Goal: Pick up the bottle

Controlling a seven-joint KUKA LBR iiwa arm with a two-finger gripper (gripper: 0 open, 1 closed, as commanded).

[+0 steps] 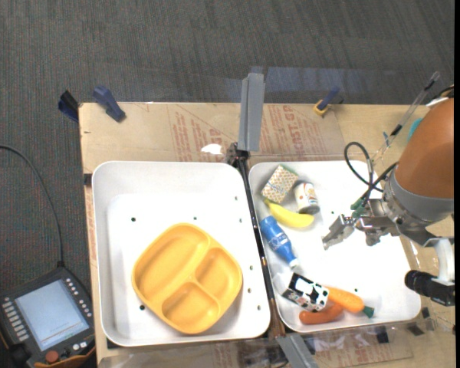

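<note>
Bins: two, white and shallow, side by side on a cardboard-topped bench [169,133]; left bin [107,205], right bin [383,286].
Bottle: just one, blue with a white cap [277,240], lying on its side in the right bin, tight against the left wall, cap end pointing down toward the near edge.
Plate: one, yellow with three compartments [188,276], sitting alone in the left bin, tilted at an angle.
Banana: one, yellow [290,216], right above the bottle, close enough that touching or not is hard to call.
Can: one small one [307,198], beside the banana's right end.
Patterned block: one, checkered tan thing [280,182], at the top of the right bin, next to the can.
Carrots: two, orange [345,300] and redder [320,317], near the bottom edge of the right bin.
Black-and-white toy: one [307,291], resting against the carrots, just below the bottle's cap.
Gripper: one [333,234], hanging over the middle of the right bin, to the right of the bottle and well apart from it, fingers spread, nothing between them.
In the way: banana crowding the bottle's upper end, toy near the cap end, bin wall along its left side.
Extras: tablet-style controller [42,313] on the floor at lower left, blue clamps [107,102] on the bench's far edge.
</note>
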